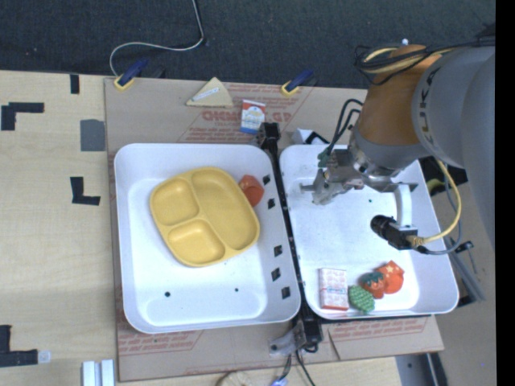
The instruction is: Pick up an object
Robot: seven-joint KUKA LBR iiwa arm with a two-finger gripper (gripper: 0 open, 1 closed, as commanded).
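The grey arm [438,95] with its orange band reaches in from the right and bends down over the far part of the right bin [346,240], where the gripper [324,190] hangs just above the white floor near the bin's far left corner. Whether the gripper is released or clenched cannot be told from this slanted view, and no object can be seen in it. A black cable end with a yellow lead [394,230] dangles below the wrist over the middle of the same bin. The things to be picked lie well apart from the gripper, along the near wall of the right bin: a small white and pink packet [332,287] lies flat, just right of it sits a green bumpy toy [360,297], and touching that on the right is a red and orange toy [386,278]. In the left bin [145,280] a yellow divided plate [203,215] with three compartments lies tilted across the far half, and a small red-orange object [251,189] rests beside its far right edge, close to the wall between the bins. On the brown worktop [161,111] beyond the bins lie a pale wedge-shaped item [212,93] and a small red, white and blue carton [253,117].
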